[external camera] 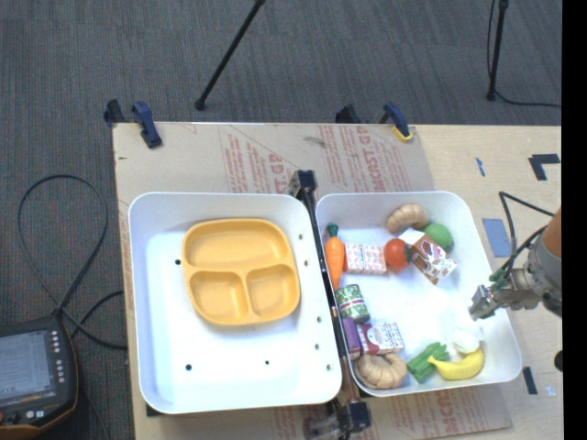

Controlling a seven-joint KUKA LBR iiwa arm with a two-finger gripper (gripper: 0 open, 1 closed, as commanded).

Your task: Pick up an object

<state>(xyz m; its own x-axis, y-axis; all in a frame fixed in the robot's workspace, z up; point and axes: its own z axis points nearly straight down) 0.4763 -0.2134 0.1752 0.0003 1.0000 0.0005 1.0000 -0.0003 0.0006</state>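
Counter [229, 149] of brown printed board carries two shallow white bins side by side. Left white bin [156, 356] holds a yellow three-compartment plastic tray [242, 270], sitting toward its upper half. Right white bin [486, 246] is packed w/ toy food: an orange plastic carrot [335, 257] upright along the left wall, a pink-and-white small carton [365, 258] just beside it, a red tomato [396, 254] next to that, a tan croissant-shaped pastry [406, 216] near the top, a green round fruit [439, 236] and a red-white tilted carton [431, 259] to its right. Lower down: a green-labelled can [351, 302], a purple-and-white box [374, 338], a second tan pastry [382, 369], a green leafy veg piece [426, 360] and a yellow banana [459, 365] in the bottom right corner.

End effector [483, 302] reaches in from the right, over the bin's right side, just above the banana, approx. over a whitish object [463, 337]. Can't tell whether it's spread or pressed together; nothing visibly pinched.
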